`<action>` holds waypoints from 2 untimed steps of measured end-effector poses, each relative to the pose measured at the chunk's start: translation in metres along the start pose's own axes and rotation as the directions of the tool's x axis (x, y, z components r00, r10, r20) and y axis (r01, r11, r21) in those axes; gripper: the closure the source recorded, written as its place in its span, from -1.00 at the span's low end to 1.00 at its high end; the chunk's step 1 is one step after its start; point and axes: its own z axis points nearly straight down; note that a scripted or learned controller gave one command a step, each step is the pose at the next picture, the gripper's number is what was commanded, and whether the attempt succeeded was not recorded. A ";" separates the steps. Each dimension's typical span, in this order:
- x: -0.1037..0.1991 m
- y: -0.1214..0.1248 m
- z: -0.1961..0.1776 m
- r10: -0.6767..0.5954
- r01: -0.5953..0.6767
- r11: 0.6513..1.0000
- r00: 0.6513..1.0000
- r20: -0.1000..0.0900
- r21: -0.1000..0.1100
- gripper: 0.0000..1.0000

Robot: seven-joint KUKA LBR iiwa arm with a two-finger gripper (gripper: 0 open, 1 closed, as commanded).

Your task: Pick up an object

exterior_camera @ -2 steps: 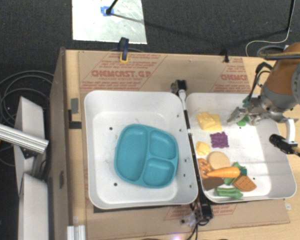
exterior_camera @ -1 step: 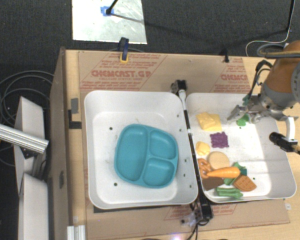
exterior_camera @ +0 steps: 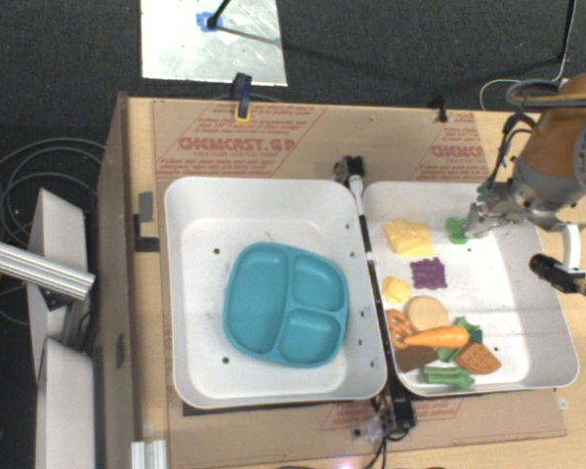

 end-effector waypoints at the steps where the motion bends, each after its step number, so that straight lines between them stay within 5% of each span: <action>1: 0.021 -0.025 -0.032 0.002 -0.002 1.000 1.000 -0.003 0.007 1.00; 2: 0.020 -0.024 -0.031 0.003 -0.003 1.000 1.000 -0.002 0.006 -1.00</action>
